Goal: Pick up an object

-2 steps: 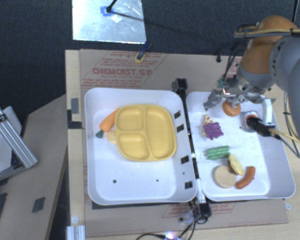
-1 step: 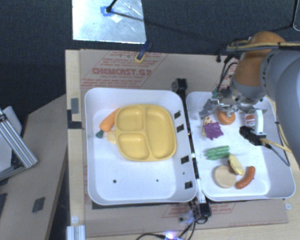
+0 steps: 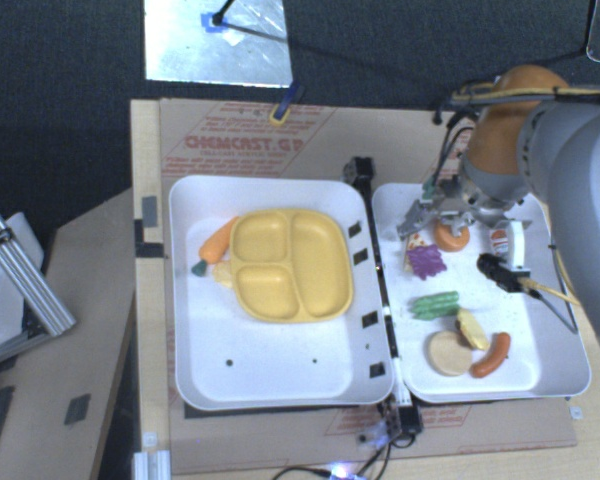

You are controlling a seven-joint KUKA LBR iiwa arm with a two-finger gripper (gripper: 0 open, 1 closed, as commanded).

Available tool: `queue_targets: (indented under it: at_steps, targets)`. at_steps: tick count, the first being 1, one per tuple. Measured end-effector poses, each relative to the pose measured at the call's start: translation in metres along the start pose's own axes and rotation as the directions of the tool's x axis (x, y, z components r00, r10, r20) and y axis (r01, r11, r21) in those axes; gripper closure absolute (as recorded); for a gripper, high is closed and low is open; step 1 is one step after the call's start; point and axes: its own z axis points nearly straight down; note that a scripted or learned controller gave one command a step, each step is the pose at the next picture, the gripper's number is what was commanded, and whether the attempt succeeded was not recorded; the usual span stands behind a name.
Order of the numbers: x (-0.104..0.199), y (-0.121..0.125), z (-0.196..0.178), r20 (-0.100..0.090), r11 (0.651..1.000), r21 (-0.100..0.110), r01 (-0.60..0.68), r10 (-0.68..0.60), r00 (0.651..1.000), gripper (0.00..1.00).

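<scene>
A brown cardboard sheet (image 3: 250, 138) with red printing lies across the bench under the bins. Beyond it, a shiny square metal plate (image 3: 218, 26) rests on dark carpet (image 3: 60, 68), a bit of blue tape (image 3: 212, 23) stuck near its middle. At the far left stand slanted aluminium rails (image 3: 20, 278).

A dark blue-grey carpeted floor (image 3: 60, 78) surrounds the pale wooden bench (image 3: 110, 268), whose top is covered by a sheet of brown cardboard (image 3: 250, 138) printed with red lettering. On the floor beyond the bench lies a shiny square metal plate (image 3: 218, 28) marked with blue tape. Metal rails (image 3: 20, 278) slant in at the left edge.
</scene>
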Motion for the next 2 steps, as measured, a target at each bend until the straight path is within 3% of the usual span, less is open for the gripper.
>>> queue_targets:
  at_steps: [1,2]
  targets:
    - [-0.005,0.001,-0.013,0.008,1.000,-0.005,-0.002,0.002,1.000,1.00]
    - [-0.001,0.001,-0.058,0.001,1.000,-0.014,0.000,0.001,1.000,1.00]
